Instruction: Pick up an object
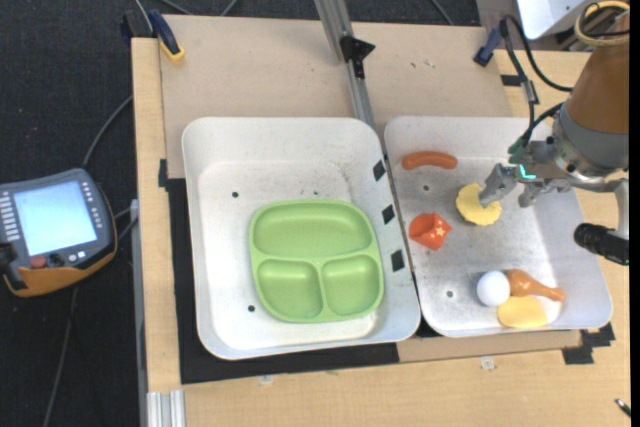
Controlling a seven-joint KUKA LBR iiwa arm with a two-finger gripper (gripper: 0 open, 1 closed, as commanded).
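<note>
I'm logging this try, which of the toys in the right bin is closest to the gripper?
The flat yellow piece, right by the gripper; the other toys lie farther away.

A single fixed camera looks down from above at a slant, far enough off to take in the whole worktop (270, 65), both white bins (300, 140) lying side by side, and strips of dark floor (60, 45) to the left and beyond the far edge. The worktop's far edge runs near the top of the frame and its near edge along the bottom, so the camera faces away from the near side. The arm (600, 105) enters at the right edge, cut off by the frame.
</note>
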